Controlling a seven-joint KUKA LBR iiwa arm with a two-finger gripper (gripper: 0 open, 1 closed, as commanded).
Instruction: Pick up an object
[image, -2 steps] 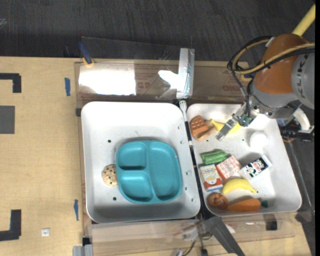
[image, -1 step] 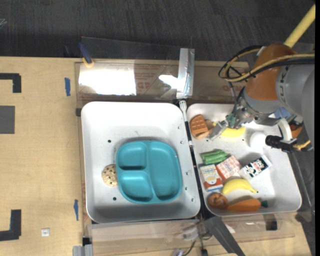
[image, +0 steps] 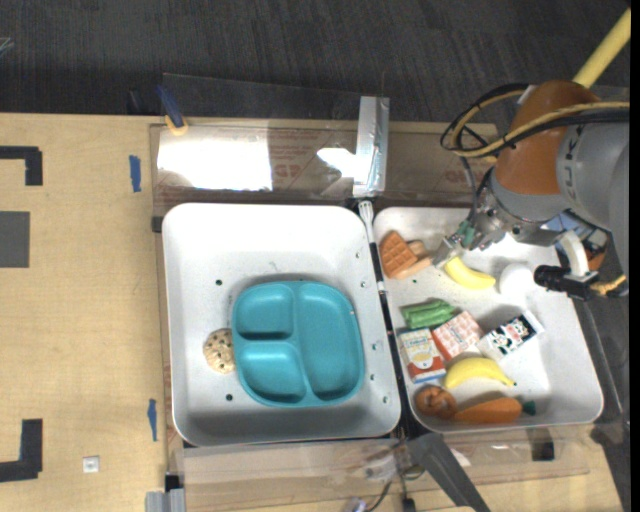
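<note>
Hovering low over right bin (image: 590, 385): claw (image: 466, 238), finger state impossible to tell; banana (image: 470, 273) just below, waffle (image: 401, 254) left, likely positioned for grasping.

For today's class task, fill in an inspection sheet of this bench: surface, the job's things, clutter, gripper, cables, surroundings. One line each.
Surface: two white bins side by side; left bin, right bin.
Job's things: right bin holds a waffle, two bananas, green pods, small cartons, a milk carton, a carrot.
Clutter: left bin holds a teal divided plate with a cookie beside it.
Gripper: gripper low at the right bin's far end, beside the upper banana; nothing seen between its fingers.
Cables: black and yellow loops above the wrist.
Surroundings: clear plastic sheet behind the bins; blue tape on the bench.
</note>
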